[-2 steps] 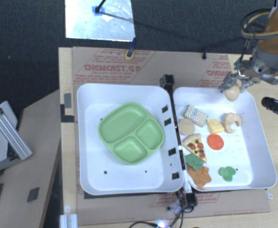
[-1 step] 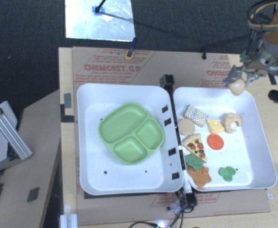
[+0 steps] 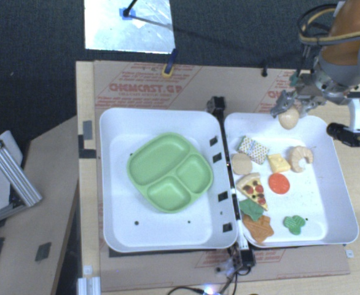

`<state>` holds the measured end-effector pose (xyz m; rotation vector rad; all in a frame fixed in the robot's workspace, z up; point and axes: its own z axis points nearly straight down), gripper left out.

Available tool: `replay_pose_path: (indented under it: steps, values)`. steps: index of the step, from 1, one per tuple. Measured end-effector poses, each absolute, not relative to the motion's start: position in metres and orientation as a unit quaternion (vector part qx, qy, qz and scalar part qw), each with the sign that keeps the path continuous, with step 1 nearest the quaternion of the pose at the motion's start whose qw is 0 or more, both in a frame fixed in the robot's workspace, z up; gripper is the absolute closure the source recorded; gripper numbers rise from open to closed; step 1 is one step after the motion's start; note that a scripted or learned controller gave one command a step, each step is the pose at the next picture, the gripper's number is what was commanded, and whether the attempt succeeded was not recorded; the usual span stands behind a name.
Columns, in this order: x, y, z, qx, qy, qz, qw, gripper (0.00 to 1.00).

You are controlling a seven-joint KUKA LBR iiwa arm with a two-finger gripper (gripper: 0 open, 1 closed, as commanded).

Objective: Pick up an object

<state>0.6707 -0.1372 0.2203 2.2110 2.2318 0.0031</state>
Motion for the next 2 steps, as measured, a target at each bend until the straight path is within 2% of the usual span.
replay_pose_path:
  steps: [1, 2]
  values:
    - [0.641, -0.089, 0.216, 0.704, 0.71, 0.0001, -0.001, 1.0]
    - [0.624, -0.037, 0.209, 0.704, 0.71, 0.0004, -0.001, 1.0]
